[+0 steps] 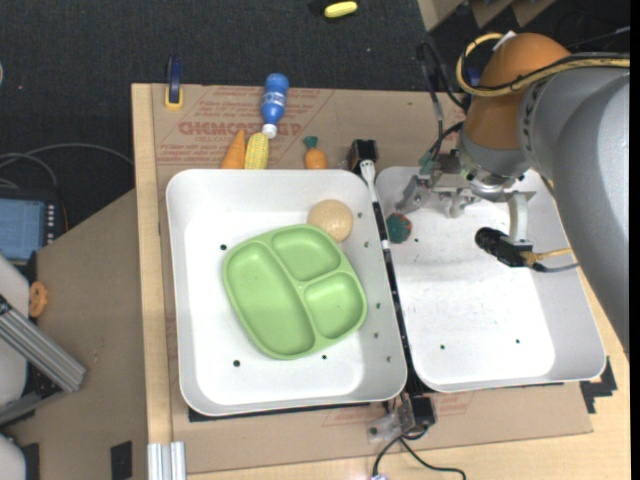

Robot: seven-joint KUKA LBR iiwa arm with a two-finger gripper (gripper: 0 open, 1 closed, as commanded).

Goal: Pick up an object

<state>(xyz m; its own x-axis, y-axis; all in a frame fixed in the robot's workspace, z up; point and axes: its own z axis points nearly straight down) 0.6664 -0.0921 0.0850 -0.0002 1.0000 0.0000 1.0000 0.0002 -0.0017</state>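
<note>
Pick not yet made: tool [440, 190] low in right bin [520, 348], grip state indiscernible, beside small green object [399, 228] lying loose.

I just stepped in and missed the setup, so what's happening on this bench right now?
A grey robot arm reaches in from the right over the right bin, its gripper low near that bin's far left corner, close to a small dark green object. Nothing visibly sits between its fingers. The left bin holds a green divided plate with a beige ball beside it. Toy food and a small bottle lie on the cardboard behind.
</note>
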